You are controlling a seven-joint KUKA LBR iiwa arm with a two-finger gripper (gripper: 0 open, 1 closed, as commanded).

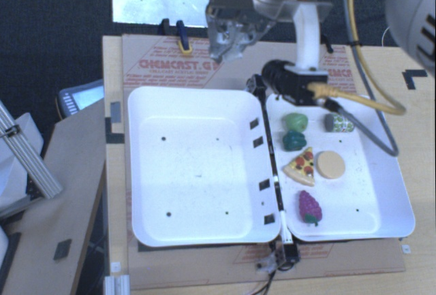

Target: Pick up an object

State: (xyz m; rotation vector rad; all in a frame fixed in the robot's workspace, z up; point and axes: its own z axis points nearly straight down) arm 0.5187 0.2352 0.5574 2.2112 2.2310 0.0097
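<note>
The right bin (381, 205) holds several small toys. A light green piece (296, 121) lies near its far left corner, with a dark teal piece (294, 141) just in front of it. A pizza slice (300, 168) and a round tan cookie (330, 165) lie side by side mid-bin. A purple grape bunch (309, 207) lies nearer the front. A grey and green thing (338, 123) rests toward the back. My gripper (226, 47) hangs high above the bench's far edge, beyond the left bin's (197, 171) back right corner, apart from all the toys.
A black hinge strip (269, 164) with clips runs between the two bins. Brown cardboard (163, 69) lies under them. A yellow and blue clamp (182, 38) sits at the bench's far edge. Grey metal parts (27, 157) stand to the left.
</note>
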